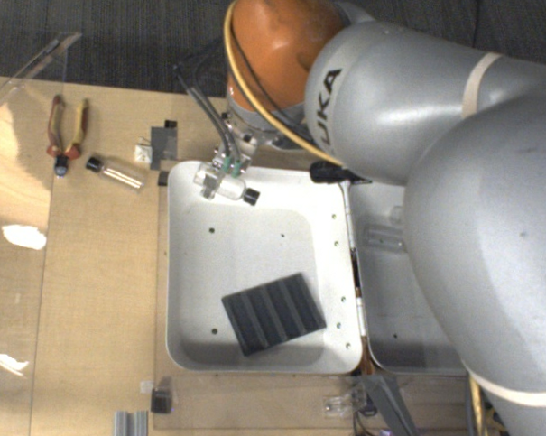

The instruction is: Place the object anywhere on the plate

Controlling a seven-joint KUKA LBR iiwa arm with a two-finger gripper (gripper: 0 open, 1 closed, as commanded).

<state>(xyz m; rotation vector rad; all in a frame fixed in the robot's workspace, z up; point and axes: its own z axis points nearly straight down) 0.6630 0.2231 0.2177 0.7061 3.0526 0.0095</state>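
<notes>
Overhead view of the bench (90, 277) with the arm (413, 110) reaching in from the right across the two white bins. The claw (222, 178) hangs at the far left corner of the left bin (186, 344), its tip lost among cables and pale fittings, so whether it is wide, narrow or holding anything cannot be told. Directly at the claw lies a small clear item with a black end (231, 189), on or just above the far rim of the bin; this is judged to be the task's object, though contact with the claw cannot be confirmed. The likely plate is the dark ribbed slab (274, 313), lying flat and slightly turned in the near half of the same bin, well apart from the clear item. The step in hand is judged to be the pick-up or the start of the carry, and the placing is not yet done. The next move calls for a secure hold on the item, a lift clear of the bin wall, travel toward the near side, and a release above the slab. The right bin (403, 354) is largely covered by the arm. On the bench to the left lie red-handled pliers (67, 129), a clear tube with dark caps (117, 171) and a small black block (164, 143). The only legible writing is "KUKA" in black capitals on the grey arm casing (330, 102)
</notes>
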